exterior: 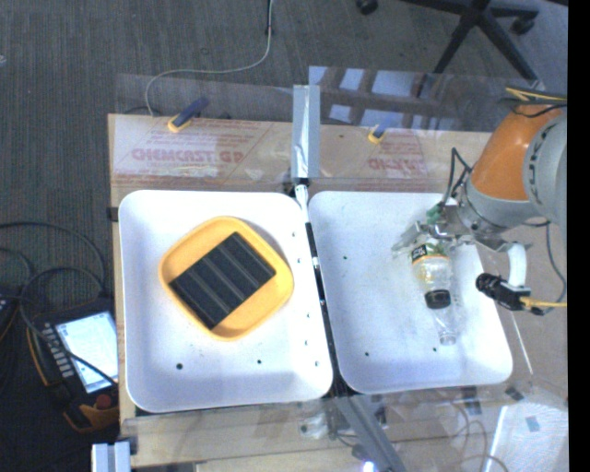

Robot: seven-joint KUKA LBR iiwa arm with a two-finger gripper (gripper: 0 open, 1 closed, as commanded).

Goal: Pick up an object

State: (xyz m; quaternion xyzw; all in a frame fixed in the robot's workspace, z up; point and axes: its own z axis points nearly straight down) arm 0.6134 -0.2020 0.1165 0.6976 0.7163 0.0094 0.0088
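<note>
Yellow dish (227,277) left bin; tool (433,241) touching bottle (437,297) right

— What sort of place is this?

— A robotics lab or test cell, by the look of it. Two white bins (138,230) sit on a plywood bench (184,152) over grey carpet (55,92), with loose cables (207,69) at the frame's top.

— Anything else?

— Chair legs (479,28) at upper right, and what may be a handheld control pendant (74,355) at lower left.
</note>
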